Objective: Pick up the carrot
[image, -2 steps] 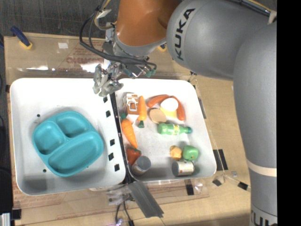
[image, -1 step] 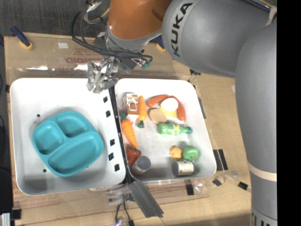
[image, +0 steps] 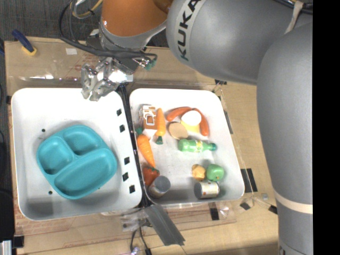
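An orange carrot (image: 146, 149) lies in the right bin (image: 226, 137), along its left wall, pointing toward the front. A second, thinner orange carrot-like piece (image: 160, 124) lies just behind it, beside a small brown box (image: 148, 116). My gripper (image: 98, 85) hangs over the back edge of the left bin (image: 26, 121), near the divider between the bins. It is well to the left of and behind both carrots, and I see nothing in it.
A teal divided plate (image: 77, 161) sits in the left bin. The right bin also holds a green bottle (image: 195, 145), a green fruit (image: 215, 172), a can (image: 207, 189), a grey cup (image: 161, 185), a red piece (image: 150, 173) and orange-and-yellow food (image: 188, 118).
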Tool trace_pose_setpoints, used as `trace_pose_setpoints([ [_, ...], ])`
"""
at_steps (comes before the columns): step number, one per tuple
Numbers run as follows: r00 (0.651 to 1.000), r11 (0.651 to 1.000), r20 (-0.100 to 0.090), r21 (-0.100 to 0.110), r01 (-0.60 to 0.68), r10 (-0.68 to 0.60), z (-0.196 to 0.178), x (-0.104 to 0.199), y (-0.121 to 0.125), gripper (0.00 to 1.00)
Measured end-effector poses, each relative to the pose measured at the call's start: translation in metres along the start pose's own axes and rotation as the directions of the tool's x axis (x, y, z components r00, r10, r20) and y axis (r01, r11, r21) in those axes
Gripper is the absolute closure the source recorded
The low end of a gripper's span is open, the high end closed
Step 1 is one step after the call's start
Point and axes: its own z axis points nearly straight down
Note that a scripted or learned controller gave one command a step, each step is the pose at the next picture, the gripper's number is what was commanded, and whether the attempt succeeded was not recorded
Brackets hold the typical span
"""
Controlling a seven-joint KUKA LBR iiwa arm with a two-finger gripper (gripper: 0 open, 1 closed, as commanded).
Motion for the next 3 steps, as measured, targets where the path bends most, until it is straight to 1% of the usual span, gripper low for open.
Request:
trace_pose_setpoints([
  [1, 0.997, 0.997, 0.002, 0.001, 0.075, -0.075, -0.009, -0.020, 0.014, 1.00],
  [2, 0.991, 0.991, 0.000, -0.001, 0.137, -0.137, 0.003, 0.019, 0.102, 1.00],
  [3, 0.996, 0.996, 0.000, 0.001, -0.095, 0.095, -0.001, -0.043, 0.051, 1.00],
])
